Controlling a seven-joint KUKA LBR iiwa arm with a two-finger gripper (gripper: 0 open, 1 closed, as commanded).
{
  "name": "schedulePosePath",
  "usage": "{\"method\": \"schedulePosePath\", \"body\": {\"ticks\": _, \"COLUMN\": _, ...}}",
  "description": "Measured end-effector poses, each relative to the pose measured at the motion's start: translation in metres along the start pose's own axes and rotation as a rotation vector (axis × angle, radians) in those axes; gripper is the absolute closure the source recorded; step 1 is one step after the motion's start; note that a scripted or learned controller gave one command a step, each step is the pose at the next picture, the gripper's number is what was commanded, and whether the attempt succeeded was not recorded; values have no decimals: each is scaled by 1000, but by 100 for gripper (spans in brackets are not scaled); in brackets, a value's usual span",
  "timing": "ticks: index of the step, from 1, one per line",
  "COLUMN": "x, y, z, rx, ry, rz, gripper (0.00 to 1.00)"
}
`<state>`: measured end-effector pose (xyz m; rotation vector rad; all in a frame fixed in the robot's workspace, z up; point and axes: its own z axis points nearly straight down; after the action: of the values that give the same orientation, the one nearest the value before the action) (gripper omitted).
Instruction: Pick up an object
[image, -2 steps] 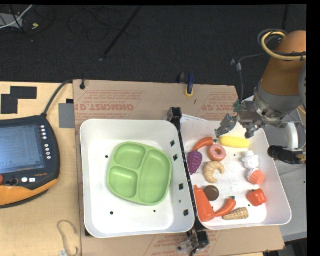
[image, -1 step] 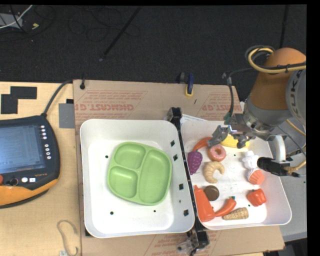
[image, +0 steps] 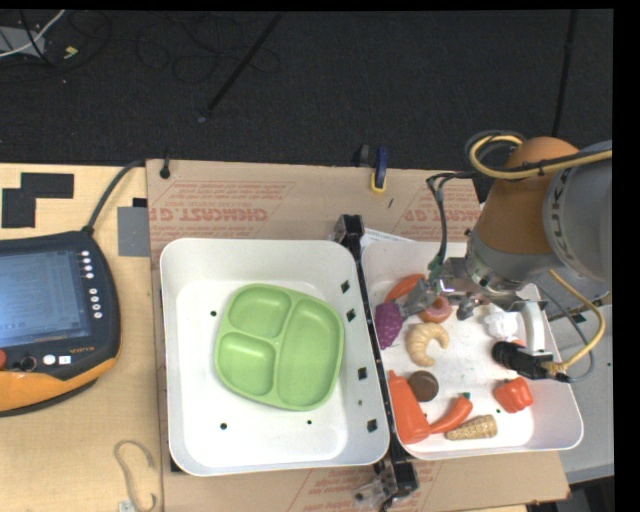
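Pincer (image: 437, 298) sits low over upper-left part of R bin (image: 570, 425), at approx 12 o'clock from the croissant (image: 427, 342). Finger spread: cannot tell; dark metal bits blur together, nothing visibly held.

Likely target (judgement): croissant or the pink round piece (image: 434, 309) just beside/under the pincer tip. Which one, unclear.

Risks from here:
- Crowding. Purple item (image: 387, 323) at 9 o'clock of croissant, red-orange piece (image: 402, 288) at 10–11 o'clock of pincer, both close. A closing finger could land on a neighbour and nudge instead of grip.
- Croissant is curved w/ tapered ends; off-centre close prob. squirts it sideways.
- Bin divider (image: 362, 330) near at 9 o'clock; a drift that way risks a wall strike.
- Cable loops by the wrist hang near the white crumpled item (image: 500, 322) at 3 o'clock; snag possible on lift.

Croissant look: tan, crescent, glossy like plastic toy food, lying flat on bin floor, open side facing approx 4 o'clock. Apart from brown disc (image: 423, 385) at 6 o'clock.

L bin (image: 190, 400) holds green divided plate (image: 280, 345); not involved.
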<state>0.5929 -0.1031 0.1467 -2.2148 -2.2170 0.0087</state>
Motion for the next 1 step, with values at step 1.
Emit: {"method": "schedulePosePath", "body": {"ticks": 1, "x": -2, "y": 4, "z": 33, "rx": -19, "ry": -5, "rz": 2, "gripper": 0}}
